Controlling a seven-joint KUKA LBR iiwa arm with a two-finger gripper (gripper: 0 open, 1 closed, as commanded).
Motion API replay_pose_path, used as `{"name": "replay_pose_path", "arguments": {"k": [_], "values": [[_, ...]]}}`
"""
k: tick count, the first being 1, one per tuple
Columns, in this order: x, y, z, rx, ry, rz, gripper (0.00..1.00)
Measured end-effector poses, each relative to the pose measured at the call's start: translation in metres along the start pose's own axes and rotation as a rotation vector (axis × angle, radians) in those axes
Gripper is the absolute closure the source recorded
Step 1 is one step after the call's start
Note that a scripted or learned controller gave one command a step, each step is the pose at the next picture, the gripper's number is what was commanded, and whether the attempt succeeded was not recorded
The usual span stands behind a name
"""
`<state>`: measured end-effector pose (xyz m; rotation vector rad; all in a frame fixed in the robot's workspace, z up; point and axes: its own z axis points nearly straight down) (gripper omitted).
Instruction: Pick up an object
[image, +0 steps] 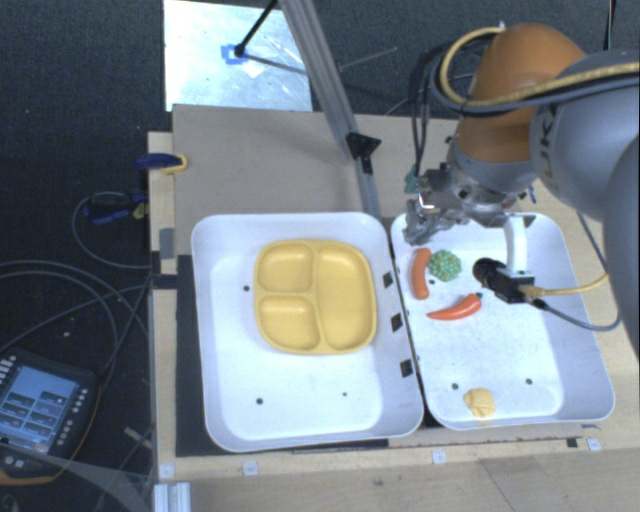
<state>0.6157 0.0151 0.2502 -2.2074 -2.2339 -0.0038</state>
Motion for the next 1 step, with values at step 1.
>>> {"name": "replay_pose_path", "arguments": {"k": [1], "values": [[0.0481, -0.0049, -0.0030, 0.000, 0.000, 0.001, 1.00]]}}
